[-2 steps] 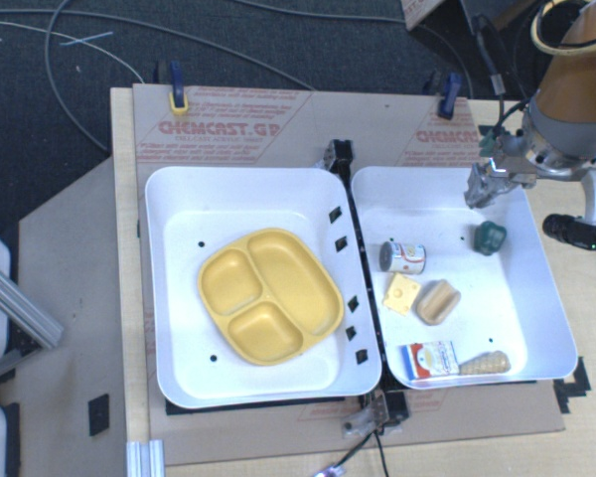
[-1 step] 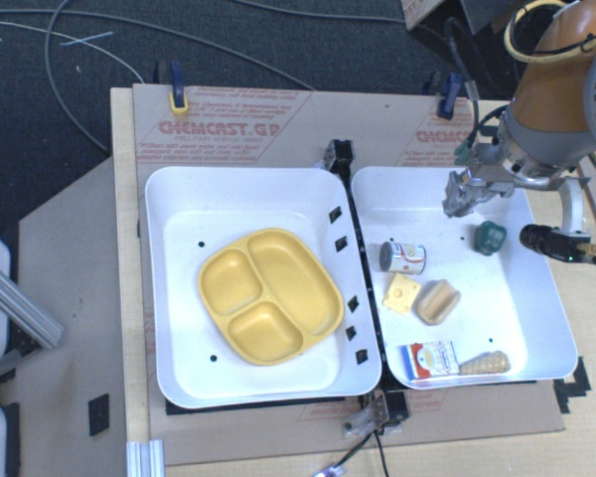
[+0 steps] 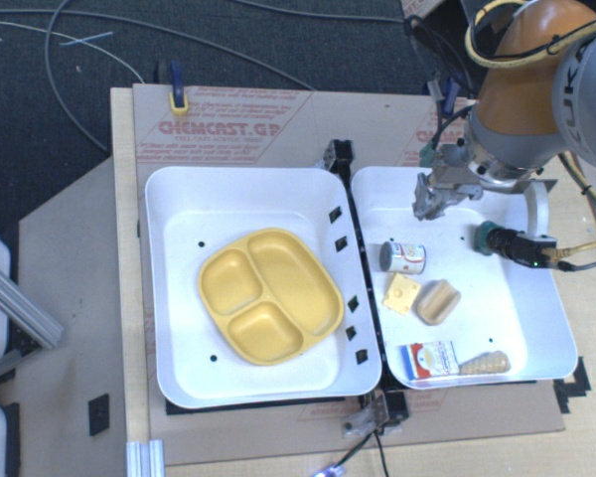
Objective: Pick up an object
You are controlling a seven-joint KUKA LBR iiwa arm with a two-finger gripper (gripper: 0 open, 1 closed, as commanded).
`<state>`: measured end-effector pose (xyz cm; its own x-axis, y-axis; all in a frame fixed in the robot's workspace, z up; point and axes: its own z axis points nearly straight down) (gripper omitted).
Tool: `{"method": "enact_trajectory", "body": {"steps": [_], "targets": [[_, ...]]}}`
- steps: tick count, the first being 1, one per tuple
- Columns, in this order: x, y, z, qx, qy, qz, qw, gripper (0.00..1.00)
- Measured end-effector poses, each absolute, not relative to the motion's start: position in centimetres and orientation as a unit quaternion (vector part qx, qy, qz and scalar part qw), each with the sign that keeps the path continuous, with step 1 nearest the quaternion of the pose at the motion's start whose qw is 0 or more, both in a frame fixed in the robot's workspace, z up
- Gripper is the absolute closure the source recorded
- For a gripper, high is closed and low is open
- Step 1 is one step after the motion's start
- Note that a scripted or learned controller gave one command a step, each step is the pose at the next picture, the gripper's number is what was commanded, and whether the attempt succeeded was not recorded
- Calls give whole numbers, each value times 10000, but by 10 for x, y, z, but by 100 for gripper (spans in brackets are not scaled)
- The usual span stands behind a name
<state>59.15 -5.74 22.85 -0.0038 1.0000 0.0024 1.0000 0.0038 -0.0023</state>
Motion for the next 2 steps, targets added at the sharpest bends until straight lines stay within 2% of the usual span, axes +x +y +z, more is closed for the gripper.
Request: {"method": "enact_trajectory", "body": {"steps": [1,2], "targets": [[579,-11,237,-7052,-7090,-2,18,100],[563,43,225,-7058,-7084,7,20,100]]}}
